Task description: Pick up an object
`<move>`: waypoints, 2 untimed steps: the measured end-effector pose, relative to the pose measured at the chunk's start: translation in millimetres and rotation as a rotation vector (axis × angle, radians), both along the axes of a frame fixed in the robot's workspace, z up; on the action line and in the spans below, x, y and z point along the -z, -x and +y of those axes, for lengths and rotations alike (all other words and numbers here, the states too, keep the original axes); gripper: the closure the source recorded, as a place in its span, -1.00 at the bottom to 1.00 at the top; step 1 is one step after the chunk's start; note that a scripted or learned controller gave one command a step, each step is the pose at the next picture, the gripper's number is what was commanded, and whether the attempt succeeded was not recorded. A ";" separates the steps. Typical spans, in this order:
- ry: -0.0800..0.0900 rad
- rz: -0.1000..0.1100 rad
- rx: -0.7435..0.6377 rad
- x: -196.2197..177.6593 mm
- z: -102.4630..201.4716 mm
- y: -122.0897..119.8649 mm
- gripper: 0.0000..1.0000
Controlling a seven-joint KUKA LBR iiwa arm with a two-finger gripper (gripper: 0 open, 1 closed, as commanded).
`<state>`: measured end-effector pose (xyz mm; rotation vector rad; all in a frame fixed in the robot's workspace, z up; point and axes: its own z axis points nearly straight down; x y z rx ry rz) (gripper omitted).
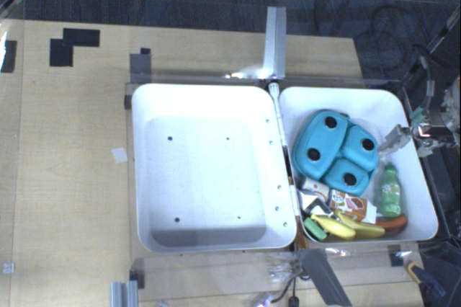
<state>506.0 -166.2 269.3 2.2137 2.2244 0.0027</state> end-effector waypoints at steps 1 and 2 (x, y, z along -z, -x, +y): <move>-0.002 0.002 0.313 125.1 -11.5 -8.3 -1.00; -0.002 -0.002 0.312 114.1 -11.4 -10.0 1.00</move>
